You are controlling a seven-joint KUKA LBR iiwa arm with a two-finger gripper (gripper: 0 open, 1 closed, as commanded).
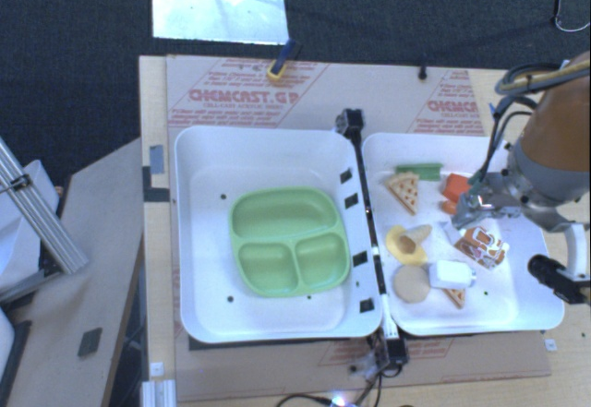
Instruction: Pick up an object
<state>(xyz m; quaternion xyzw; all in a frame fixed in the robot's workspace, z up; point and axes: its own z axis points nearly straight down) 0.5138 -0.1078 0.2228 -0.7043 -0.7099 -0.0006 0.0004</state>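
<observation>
The desk (231, 87) carries two shallow white bins side by side. The left bin (199, 239) holds a green divided tray (288, 241), lying flat with its single long compartment toward the far side and two smaller ones nearer the camera.

The right bin (531, 308) holds the small objects. A green stick (418, 172) lies near the far wall, its long axis running left to right. Just below it a wedge of toy pizza (404, 189) points its tip down and right. An orange-red piece (455, 188) sits to the right of the wedge. Lower down, a yellow piece (404, 245) lies beside a tan round disc (412, 284), and a white block (452, 273) rests just right of the disc. A small patterned red and white packet (483, 247) lies tilted, its long axis running from upper left to lower right.

The arm (559, 142) reaches in from the right, and the pincer (473, 208) hangs over the right bin, just above the packet and beside the orange-red piece. I cannot tell how far the pincer is open, and nothing is visibly held.
</observation>
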